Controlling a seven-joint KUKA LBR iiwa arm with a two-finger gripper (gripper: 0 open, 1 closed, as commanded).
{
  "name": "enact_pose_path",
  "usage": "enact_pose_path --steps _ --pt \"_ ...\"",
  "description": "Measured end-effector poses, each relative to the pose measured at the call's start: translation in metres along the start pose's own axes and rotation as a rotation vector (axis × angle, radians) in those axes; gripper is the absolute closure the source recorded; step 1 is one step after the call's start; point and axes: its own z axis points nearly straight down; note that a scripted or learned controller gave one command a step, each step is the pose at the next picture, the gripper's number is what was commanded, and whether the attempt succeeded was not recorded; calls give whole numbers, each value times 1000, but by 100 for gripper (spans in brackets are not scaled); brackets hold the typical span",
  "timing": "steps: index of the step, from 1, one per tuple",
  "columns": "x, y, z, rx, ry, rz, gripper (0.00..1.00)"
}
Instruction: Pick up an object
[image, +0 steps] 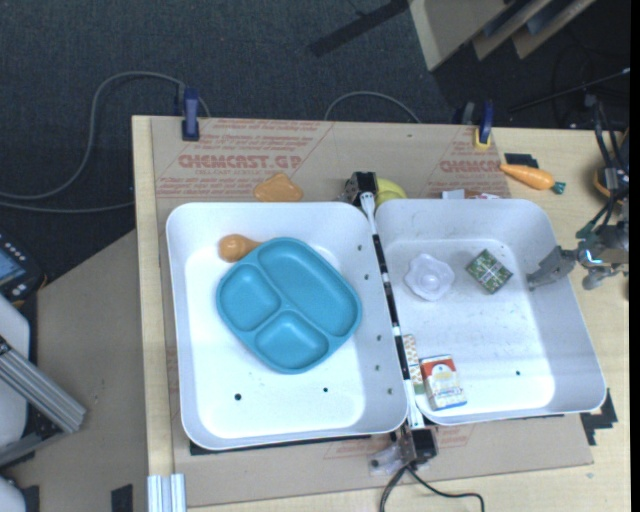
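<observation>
Bench: a tan board (300, 150) with red printed lettering, seen from above at a slant, carrying two shallow white bins side by side.
Left bin: the left bin (200, 350) holds a blue divided plate (288, 303) with three compartments, lying tilted near the middle.
Beside the plate: a small orange-tan rounded object (236, 246) touches the plate's upper left edge.
Right bin: the right bin (540, 350) holds three loose things, well apart from one another.
Clear cup: a small clear plastic cup (428, 277) lies in the upper left part of the right bin.
Green block: a small green patterned block (489, 270) sits just right of the cup, tilted on a corner.
Carton: a small white and red carton (441, 383) lies at the lower left of the right bin, close to the wall between the bins.
Gripper: the gripper (548, 268) shows at the right edge of the right bin, near its upper right rim, apart from the green block.
Jaws: too small and dark to judge; I cannot tell how they stand, and nothing is seen between them.
Behind the bins: an orange toy piece (277, 187), a yellow-green rounded object (388, 190) and a toy carrot (528, 176) lie on the board.
</observation>
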Motion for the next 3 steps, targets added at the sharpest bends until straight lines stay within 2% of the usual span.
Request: enact_pose_path --steps 1,2,3 --pt "40 50 143 4 4 -6 0" --pt "76 110 135 -6 -1 -5 0" --pt "73 108 122 -8 -2 -2 100"
